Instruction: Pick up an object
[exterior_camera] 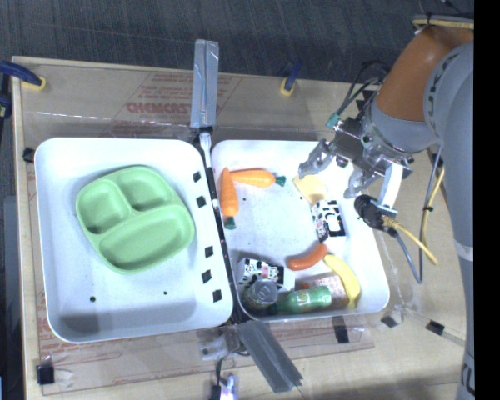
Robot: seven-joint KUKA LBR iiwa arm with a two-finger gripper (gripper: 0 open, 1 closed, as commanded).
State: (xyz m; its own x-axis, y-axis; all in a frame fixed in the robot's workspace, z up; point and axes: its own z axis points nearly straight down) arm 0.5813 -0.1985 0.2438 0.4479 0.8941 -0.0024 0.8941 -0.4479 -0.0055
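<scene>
My gripper (331, 175) hangs over the far right part of the right bin (375, 261), its fingers spread open and nothing between them. A pale yellow piece (310, 189) lies just under the left fingertip (312, 167). A black-and-white packet (329, 219) lies in front of the gripper. Two orange carrots lie at the bin's far left, one level (250, 177) and one pointing down (228, 195). Nearer the front are a red sausage (307, 257), a banana (343, 277), a green bottle (305, 299) and a can (261, 292).
The left bin (58, 290) holds a green divided plate (135, 216). A ridge with black clips (210, 248) separates the two bins. Yellow cables (417, 240) trail from the wrist past the right bin's edge. Blue clamps (21, 75) sit on the bench's far edge.
</scene>
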